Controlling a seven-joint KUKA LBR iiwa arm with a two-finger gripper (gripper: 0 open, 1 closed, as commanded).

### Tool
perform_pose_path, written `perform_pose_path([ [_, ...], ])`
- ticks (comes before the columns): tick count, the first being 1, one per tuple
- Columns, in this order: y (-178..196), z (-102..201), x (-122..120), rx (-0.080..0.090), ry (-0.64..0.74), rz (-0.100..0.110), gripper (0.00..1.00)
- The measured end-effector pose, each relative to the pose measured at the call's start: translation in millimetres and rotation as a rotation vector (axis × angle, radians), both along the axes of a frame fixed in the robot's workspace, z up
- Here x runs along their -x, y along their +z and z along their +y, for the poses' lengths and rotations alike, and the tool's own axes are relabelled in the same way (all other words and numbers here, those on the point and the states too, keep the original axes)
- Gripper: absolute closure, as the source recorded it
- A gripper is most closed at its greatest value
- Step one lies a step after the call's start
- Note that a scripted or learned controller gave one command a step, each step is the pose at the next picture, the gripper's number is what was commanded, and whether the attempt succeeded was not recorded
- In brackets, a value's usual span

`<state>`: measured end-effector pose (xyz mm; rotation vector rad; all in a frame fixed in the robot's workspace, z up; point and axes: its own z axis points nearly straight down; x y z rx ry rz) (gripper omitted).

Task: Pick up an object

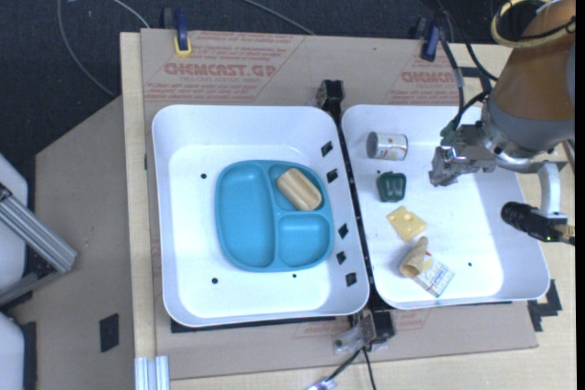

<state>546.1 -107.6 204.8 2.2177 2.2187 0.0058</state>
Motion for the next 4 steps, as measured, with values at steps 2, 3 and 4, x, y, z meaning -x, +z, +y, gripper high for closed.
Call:
perform_pose_path([
  [2, 11.2, 56.4, 13.8, -0.005, 0.006, 0.007, 1.0],
  [3, 23.2, 114.9, 19.4, -0.004, 0.007, 0.005, 1.0],
  [4, 16.1, 161.6, 36.2, -0.004, 0.004, 0.01, 1.0],
])
